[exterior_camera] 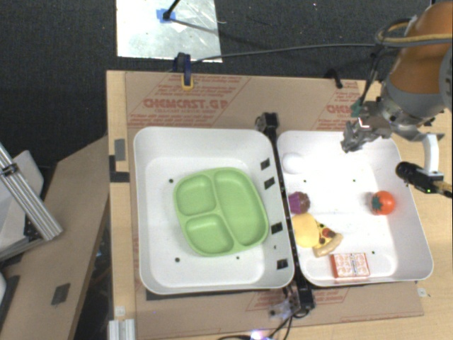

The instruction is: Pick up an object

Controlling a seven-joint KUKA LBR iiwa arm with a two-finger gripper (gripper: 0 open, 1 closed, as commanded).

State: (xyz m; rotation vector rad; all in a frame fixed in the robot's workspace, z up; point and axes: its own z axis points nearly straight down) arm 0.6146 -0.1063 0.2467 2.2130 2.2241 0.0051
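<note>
Gripper (pixel 352 142) hangs above right bin (pixel 417 250) back edge, finger state can't tell. Orange tomato (pixel 382 202), purple toy (pixel 299 202) lie below; green tray (pixel 219 211) in left bin (pixel 152 190).

We count two white bins (pixel 159 275), side by side. One green divided tray (pixel 221 211) lies in one; in the other, one orange fruit (pixel 382 202), one purple toy (pixel 299 202), one yellow toy (pixel 306 230), one pizza slice (pixel 328 243) and one small red-patterned box (pixel 350 265).
</note>
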